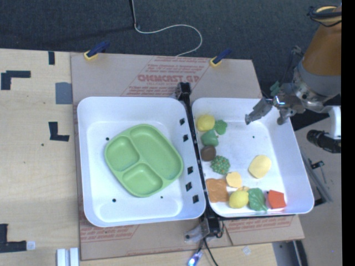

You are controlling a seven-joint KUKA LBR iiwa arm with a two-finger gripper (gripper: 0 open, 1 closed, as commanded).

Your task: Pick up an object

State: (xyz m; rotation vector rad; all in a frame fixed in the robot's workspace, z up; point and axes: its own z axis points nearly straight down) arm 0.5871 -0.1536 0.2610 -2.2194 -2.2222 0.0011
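Wooden bench under probable cardboard sheet, two white bins atop.

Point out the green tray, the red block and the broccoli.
Green tray (143, 159): camera view, on the ridge between its compartments.
Red block (276, 199): camera view, on its top face.
Broccoli (220, 164): camera view, on its bumpy crown.

A wooden bench bearing brown cardboard stands before dark carpet.
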